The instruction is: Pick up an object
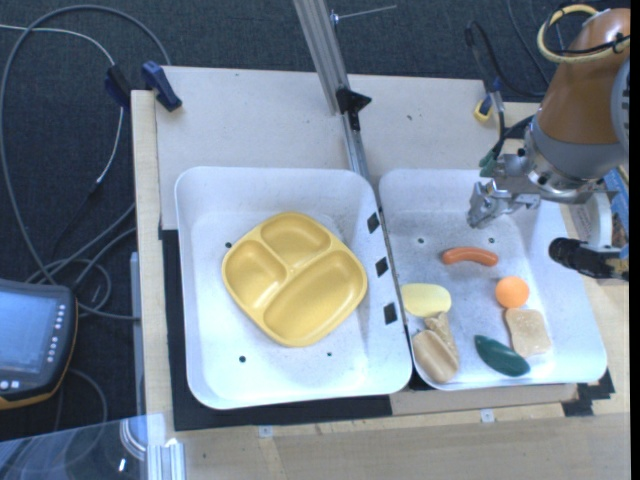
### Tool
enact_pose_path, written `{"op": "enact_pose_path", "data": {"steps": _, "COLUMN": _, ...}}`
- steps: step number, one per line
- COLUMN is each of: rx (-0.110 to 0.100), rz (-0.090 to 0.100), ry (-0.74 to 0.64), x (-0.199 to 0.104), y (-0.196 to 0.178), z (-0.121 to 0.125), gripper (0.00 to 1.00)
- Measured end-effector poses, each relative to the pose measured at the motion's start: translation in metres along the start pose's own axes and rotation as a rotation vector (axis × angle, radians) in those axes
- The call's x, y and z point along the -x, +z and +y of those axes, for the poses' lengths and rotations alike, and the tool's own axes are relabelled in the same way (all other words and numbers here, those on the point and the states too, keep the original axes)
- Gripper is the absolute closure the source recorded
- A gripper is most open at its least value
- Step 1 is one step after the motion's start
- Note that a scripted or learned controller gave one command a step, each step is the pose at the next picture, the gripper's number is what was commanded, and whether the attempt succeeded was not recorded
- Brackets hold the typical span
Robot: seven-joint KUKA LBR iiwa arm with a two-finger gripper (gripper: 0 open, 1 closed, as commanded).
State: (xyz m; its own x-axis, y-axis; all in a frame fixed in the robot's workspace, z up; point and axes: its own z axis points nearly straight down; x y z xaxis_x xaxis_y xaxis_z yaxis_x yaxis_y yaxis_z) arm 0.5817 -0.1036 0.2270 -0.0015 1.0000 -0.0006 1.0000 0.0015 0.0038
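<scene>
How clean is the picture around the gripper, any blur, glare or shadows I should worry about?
Camera view: the gripper looks slightly soft, its fingers hard to resolve; the right bin is evenly lit, with mild glare on the white plastic; the sausage and orange ball are sharp, casting only faint shadows.

Open floor in the right bin [425, 203] behind the sausage [469, 257] (food crowds the front).
</scene>
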Motion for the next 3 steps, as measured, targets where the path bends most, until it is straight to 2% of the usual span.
{"op": "enact_pose_path", "data": {"steps": 1, "rx": 0.0, "rz": 0.002, "ry": -0.006, "x": -0.056, "y": -0.009, "z": 0.012, "gripper": 1.0}}
{"op": "enact_pose_path", "data": {"steps": 2, "rx": 0.0, "rz": 0.003, "ry": -0.006, "x": -0.11, "y": -0.014, "z": 0.04, "gripper": 1.0}}
{"op": "enact_pose_path", "data": {"steps": 3, "rx": 0.0, "rz": 0.003, "ry": -0.006, "x": -0.163, "y": -0.022, "z": 0.056, "gripper": 1.0}}
